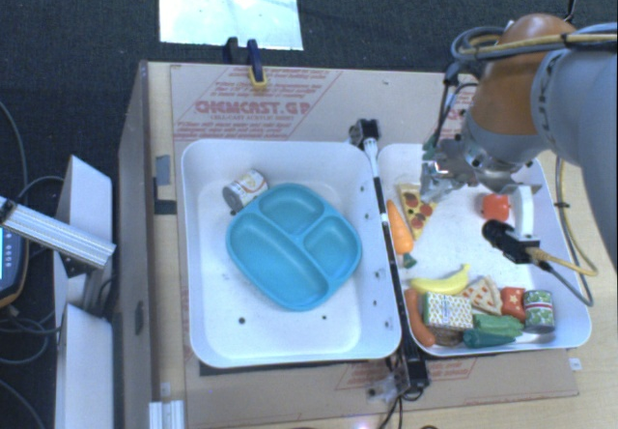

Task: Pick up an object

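Overhead, the slanted camera view shows two shallow white bins side by side on the counter. The left bin (208,321) holds a blue divided plate (293,245) and a small tin can (244,189) lying on its side just beyond the plate's far-left edge. The right bin (570,321) holds the toy foods: a pizza slice (416,208) near the dividing wall, a carrot (400,227) just beside it along that wall, a small red piece (496,206) further right, and, clustered at the near end, a banana (444,280), a second carrot (418,314), a printed box (448,311), a green vegetable (494,328) and a small can (539,311). The gripper (436,181) hangs over the far part of the right bin, just above and beside the pizza slice, which appears the likeliest target. Risks, as judged from this position: the slice lies flat and thin, so the jaws may close above it and take nothing; the neighbouring carrot and the bin wall could obstruct one side of a descent; a slightly offset approach could push the slice aside rather than capture it. Whether the jaws stand wide or narrow cannot be told, since the wrist and cabling mask them, and nothing is visibly held between them.
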{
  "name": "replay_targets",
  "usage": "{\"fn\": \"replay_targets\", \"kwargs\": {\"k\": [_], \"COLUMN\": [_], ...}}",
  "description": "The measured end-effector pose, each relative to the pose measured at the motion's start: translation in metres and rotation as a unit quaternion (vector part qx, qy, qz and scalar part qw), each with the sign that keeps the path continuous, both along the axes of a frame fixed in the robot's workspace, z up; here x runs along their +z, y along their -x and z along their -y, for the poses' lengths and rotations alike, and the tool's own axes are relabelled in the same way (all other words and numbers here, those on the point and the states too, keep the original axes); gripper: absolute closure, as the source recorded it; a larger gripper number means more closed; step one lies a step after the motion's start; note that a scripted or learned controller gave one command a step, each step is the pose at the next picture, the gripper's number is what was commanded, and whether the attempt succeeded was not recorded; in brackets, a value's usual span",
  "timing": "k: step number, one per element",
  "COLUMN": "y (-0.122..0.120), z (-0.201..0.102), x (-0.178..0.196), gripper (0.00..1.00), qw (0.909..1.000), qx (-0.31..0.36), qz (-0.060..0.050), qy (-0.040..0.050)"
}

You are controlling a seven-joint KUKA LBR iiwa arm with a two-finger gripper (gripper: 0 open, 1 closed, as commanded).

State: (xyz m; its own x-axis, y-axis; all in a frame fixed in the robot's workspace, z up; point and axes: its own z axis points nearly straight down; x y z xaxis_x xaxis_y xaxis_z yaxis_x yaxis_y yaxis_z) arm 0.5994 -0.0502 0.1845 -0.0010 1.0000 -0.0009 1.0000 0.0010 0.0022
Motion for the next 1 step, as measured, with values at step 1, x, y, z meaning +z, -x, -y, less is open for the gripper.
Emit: {"fn": "replay_targets", "kwargs": {"k": [1], "y": [0.0], "z": [-0.0005], "x": [-0.0001], "gripper": [0.0], "qw": [1.0], "qx": [0.001], "qz": [0.0], "qy": [-0.0002]}}
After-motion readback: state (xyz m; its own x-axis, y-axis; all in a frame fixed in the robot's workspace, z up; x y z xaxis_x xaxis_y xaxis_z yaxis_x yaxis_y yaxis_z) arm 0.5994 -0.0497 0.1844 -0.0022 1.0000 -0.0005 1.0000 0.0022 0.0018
